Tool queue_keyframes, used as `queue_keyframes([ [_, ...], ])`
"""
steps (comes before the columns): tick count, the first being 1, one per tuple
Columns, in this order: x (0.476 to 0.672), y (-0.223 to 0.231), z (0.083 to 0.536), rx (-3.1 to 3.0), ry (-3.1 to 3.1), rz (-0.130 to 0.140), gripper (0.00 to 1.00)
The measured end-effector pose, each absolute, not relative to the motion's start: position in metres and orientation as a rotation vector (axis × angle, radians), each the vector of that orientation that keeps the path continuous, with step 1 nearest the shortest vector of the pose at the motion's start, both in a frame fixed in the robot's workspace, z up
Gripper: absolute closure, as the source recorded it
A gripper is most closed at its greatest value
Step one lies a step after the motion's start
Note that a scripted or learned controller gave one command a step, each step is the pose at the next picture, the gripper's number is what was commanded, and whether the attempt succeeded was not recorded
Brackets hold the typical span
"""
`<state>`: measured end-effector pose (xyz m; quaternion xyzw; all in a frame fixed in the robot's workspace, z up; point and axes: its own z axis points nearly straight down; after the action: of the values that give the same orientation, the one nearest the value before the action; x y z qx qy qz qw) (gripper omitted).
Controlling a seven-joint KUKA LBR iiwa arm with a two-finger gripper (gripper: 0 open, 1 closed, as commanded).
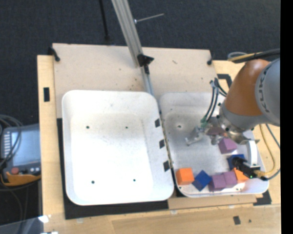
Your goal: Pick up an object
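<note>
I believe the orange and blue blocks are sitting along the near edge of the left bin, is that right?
Not quite: the orange block and blue block sit along the near edge of the right bin, not the left bin, as the camera view shows.

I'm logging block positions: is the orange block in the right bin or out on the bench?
In. The orange block lies on the right bin's floor by its near-left corner, beside the blue block.

Even overhead light, moderately bright. Left bin (112, 145) glares near-white, detail washed out. Soft shadows only. Overall slightly soft focus, grainy; floor at 12 o'clock dark. Worktop (176, 72) evenly lit.
</note>
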<state>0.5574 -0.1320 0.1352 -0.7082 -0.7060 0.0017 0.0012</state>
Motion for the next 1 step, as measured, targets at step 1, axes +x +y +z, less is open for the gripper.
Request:
queue_keyframes([
  [1, 0.5595, -0.1330, 0.1489, -2.236, -2.212, -0.004, 1.00],
])
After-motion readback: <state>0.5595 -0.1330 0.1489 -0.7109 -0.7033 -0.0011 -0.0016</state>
